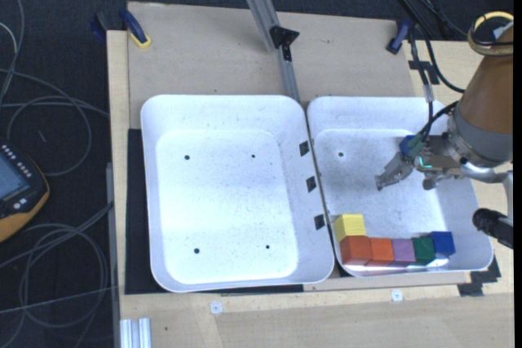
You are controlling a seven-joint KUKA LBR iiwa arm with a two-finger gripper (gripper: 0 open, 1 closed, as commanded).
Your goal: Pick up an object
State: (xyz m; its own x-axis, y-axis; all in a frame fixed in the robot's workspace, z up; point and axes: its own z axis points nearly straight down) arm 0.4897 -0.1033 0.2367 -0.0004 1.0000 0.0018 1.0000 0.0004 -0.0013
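At right of frame, the gripper [405,175] hangs over the right bin [367,112], fingers spread, grasping nothing. Below it, along the bin's lower edge, sit yellow [351,225], orange [356,248], red [381,249], purple [404,249], green [423,248] and blue [442,242] blocks.

Wooden bench [212,53], two white bins side by side, left bin [220,191], right bin [367,114], perhaps touching.
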